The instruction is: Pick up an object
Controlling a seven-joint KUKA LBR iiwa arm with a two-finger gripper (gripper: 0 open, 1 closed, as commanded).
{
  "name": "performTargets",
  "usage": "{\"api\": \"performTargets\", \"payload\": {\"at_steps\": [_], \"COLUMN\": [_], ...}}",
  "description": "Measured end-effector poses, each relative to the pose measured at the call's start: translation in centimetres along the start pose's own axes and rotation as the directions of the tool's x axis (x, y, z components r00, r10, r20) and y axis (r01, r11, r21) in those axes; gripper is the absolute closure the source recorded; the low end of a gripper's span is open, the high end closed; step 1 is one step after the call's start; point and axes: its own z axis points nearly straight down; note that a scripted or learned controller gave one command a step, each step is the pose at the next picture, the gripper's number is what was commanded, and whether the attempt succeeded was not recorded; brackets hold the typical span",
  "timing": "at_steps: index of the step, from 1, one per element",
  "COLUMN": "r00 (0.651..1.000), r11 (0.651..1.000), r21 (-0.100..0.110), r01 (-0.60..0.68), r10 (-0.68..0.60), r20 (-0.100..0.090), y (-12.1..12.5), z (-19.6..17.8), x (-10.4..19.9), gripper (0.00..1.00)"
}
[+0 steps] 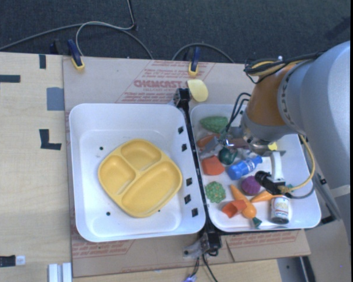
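1. Where the grey arm [317, 98] reaches down into the right bin [297, 216], the gripper [226, 142] sits low among the toys at that bin's left-centre. Whether it is released or clenched cannot be told from this angle, and nothing can be seen held in it.
2. Just below the gripper, touching it or nearly so, lies a dark green round piece [226, 155], the likeliest object of the pick. A blue bottle [244, 168] lies just beside that piece, to its right.
3. Step in hand, as judged: the descent-and-grasp stage, with no lift yet made. The next move calls for closing on a single item in a crowded heap, then rising straight up clear of the neighbours.
4. Count, right bin:
   - one dark green round piece
   - one blue bottle
   - one leafy green piece [213, 123]
   - one knobbly green piece [215, 190]
   - one purple piece [251, 185]
   - one red-orange lump [212, 167]
   - one small labelled jar [279, 209]
   - orange carrot-like pieces [247, 209], about three, overlapping too much for a sure count
5. Count, left bin [85, 157]: one yellow divided plate [140, 176] with three compartments.
6. Behind the bins' shared edge, on the bench: one pale yellow item [197, 90].
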Motion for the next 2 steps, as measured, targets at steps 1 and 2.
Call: {"api": "performTargets", "payload": {"at_steps": [1,2], "r00": [1.0,1.0], "r11": [1.0,1.0], "r21": [0.002,0.001], "r01": [0.0,0.001], "r10": [0.0,-0.001], "r20": [-0.001,-0.001], "y": [2.0,4.8], "z": [0.0,0.1], "x": [-0.2,-1.5], "gripper": [0.0,0.0]}}
